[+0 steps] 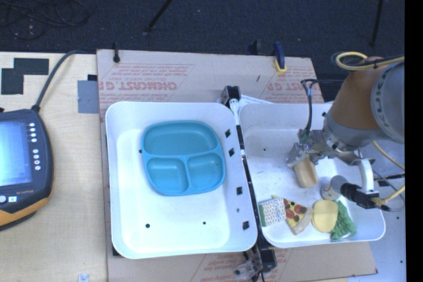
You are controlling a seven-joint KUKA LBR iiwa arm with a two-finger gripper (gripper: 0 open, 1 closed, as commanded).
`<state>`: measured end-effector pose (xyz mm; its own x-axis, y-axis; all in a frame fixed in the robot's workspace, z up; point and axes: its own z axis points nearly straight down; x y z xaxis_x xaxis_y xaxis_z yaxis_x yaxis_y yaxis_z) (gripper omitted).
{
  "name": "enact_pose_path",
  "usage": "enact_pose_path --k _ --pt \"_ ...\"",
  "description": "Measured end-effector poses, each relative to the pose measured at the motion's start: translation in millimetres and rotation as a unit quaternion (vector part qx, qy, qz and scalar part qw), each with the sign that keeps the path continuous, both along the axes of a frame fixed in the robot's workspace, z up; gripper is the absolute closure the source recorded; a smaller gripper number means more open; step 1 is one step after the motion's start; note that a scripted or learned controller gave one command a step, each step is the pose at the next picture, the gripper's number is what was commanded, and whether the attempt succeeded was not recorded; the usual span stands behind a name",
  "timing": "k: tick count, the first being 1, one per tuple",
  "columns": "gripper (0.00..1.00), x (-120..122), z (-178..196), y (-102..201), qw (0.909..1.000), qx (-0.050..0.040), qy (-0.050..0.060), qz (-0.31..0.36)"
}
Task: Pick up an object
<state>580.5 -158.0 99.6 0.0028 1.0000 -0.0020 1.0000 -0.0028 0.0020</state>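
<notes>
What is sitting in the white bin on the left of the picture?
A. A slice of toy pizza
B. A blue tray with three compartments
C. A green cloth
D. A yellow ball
B. The left bin holds a blue divided tray with three compartments, while the pizza slice, the yellow round thing and the green item all lie in the right bin.

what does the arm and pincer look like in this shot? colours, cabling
The arm is a bulky grey cylinder with a wide orange band above the wrist. Below that sits a metallic grey pincer. A black cable runs down beside the band, and a yellow cable loop sits near the arm's top.
</notes>
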Motion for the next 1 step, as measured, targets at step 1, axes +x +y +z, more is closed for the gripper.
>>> enact_pose_path --k 1 --pt "1.00 56.3 28.9 59.9 1.0000 0.0023 -0.001 0.004"
